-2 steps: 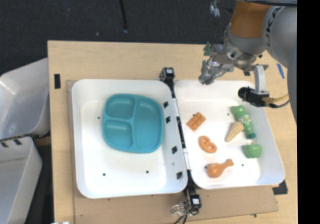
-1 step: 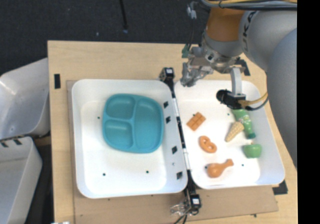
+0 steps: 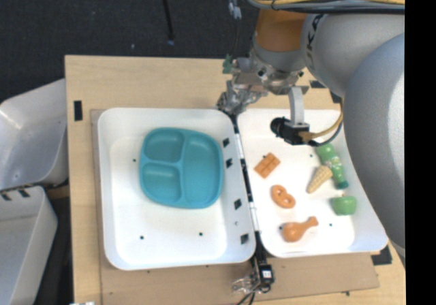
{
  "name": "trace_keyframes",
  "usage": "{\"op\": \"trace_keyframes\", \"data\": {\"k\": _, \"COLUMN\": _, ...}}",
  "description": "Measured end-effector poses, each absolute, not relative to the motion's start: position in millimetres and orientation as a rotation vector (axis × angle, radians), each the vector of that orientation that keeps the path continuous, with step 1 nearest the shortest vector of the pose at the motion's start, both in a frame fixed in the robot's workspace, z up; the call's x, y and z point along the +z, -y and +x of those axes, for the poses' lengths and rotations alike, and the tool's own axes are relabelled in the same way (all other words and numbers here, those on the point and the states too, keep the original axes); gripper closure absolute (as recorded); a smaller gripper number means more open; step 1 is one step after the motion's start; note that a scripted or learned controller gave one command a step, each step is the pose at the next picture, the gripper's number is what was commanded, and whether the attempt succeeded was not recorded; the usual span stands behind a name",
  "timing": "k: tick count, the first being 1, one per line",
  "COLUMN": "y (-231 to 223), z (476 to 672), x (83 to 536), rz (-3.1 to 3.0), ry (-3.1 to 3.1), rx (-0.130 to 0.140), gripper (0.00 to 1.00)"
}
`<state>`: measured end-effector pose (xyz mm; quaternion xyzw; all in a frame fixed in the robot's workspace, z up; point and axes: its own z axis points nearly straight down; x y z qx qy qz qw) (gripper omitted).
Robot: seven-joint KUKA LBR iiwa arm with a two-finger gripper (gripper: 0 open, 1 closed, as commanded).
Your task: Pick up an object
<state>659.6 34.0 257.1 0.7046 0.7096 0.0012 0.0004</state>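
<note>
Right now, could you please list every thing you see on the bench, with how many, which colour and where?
tray: one, teal, three compartments, lying in the left bin
left bin: one, white, left half of the bench
right bin: one, white, right half of the bench
waffle: one, orange, right bin, upper middle
pretzel: one, orange, right bin, centre
drumstick: one, orange, right bin, near front edge
cone: one, pale yellow, right bin, right of the pretzel
green toys: about three, right bin, right side
hand: one, grey metal, above the back edge where the bins meet

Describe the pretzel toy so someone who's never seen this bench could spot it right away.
Look in the right white bin, among the small toys. The pretzel lies near its middle, below the orange waffle and above the drumstick. It alone is a looped, knotted shape.
</note>
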Motion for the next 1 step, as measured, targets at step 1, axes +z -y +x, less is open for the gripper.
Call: {"op": "trace_keyframes", "data": {"k": 1, "y": -85.7, "z": 653.2, "x": 257.8, "rz": 2.214, "ry": -2.229, "rx": 0.001, "gripper": 1.0}}
